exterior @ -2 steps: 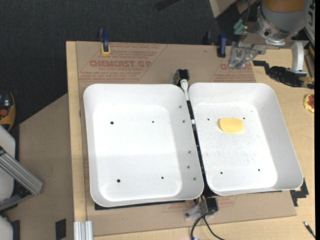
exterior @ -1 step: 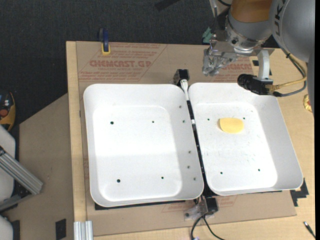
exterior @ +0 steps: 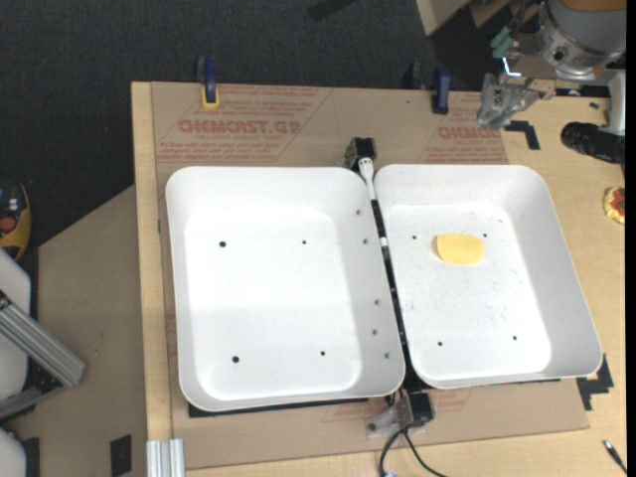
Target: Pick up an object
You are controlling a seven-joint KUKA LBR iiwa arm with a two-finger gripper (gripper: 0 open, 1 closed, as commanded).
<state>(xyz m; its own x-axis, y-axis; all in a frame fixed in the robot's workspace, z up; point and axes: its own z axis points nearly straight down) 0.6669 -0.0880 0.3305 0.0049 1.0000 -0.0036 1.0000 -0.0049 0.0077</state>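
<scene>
Surface (exterior: 149, 266): brown board printed with red lettering, filling most of the frame; blue clamps (exterior: 207, 76) on its top edge.

Left bin (exterior: 189, 296): shallow, white, left of centre, four small dark dots on its floor.

Black divider strip (exterior: 383, 256): between the two bins, running from upper centre down to lower centre.

Right bin (exterior: 556, 266): shallow, white, right of centre, touching the left bin along the strip.

Yellow object (exterior: 460, 249): flat, rounded, lying on the floor of the right bin, in its upper middle part.

Jaws (exterior: 500, 107): upper right of the frame, hanging over the board above the right bin's top rim, beneath the grey wrist and orange band. Nothing visible between them; released or clenched, cannot tell. Well apart from the yellow object, which lies below and slightly left of them in the frame.
</scene>
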